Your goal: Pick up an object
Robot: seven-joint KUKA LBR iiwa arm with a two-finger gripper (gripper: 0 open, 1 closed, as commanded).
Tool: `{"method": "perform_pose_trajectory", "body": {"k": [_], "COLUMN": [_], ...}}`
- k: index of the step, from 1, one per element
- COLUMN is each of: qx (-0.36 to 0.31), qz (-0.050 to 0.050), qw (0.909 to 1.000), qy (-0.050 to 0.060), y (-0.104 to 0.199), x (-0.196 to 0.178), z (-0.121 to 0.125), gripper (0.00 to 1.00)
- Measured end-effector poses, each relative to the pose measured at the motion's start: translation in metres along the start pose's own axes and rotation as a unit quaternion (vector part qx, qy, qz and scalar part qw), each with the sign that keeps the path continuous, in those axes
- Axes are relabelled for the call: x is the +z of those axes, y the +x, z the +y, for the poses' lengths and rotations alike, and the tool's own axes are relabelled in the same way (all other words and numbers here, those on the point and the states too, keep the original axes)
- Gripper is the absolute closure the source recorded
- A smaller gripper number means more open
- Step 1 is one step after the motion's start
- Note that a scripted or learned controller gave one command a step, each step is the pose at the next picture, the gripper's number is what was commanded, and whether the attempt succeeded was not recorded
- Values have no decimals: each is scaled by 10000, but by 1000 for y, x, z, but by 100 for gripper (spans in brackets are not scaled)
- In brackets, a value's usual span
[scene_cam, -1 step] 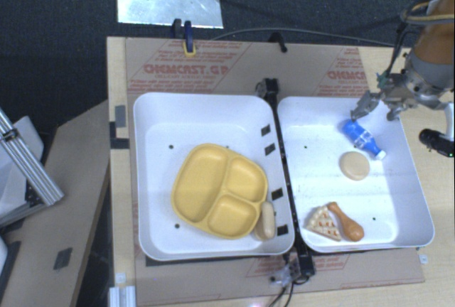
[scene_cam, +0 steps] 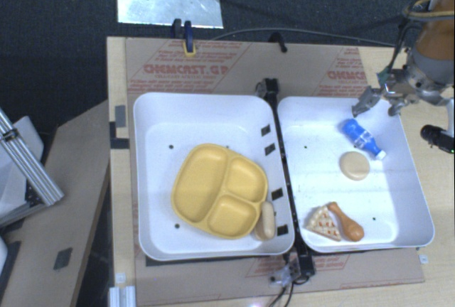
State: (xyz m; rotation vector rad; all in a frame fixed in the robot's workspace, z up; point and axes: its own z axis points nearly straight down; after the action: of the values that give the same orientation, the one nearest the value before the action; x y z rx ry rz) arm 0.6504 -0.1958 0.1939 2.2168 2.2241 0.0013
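Two white bins side by side. Left bin [scene_cam: 153,128]: yellow divided tray [scene_cam: 219,190], bread roll [scene_cam: 266,220] at its corner. Right bin [scene_cam: 416,209]: blue bottle [scene_cam: 362,137], round cookie [scene_cam: 354,165], drumstick [scene_cam: 345,221], pie slice [scene_cam: 323,222]. Open gripper [scene_cam: 381,101] above the far rim, empty.

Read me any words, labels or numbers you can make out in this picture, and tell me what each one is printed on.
"CHEMCAST GP", in red, repeated on the brown protective paper covering the flat board under the two shallow white bins; the copy at the upper right is cut off and blurred.
Blue bottle in the right bin: any label is too small to read.
Yellow divided plastic tray: no text.
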Motion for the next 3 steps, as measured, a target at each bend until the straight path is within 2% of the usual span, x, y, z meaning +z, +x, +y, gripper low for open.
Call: {"method": "perform_pose_trajectory", "body": {"k": [1, 2, 3], "qx": [-13, 8, -7], "qz": [2, 0, -4], "qw": [10000, 10000, 10000], "qy": [10, 15, -4], "y": [6, -3, -3], "x": [43, 99, 109], "z": [0, 0, 1], "gripper": [0, 0, 0]}}
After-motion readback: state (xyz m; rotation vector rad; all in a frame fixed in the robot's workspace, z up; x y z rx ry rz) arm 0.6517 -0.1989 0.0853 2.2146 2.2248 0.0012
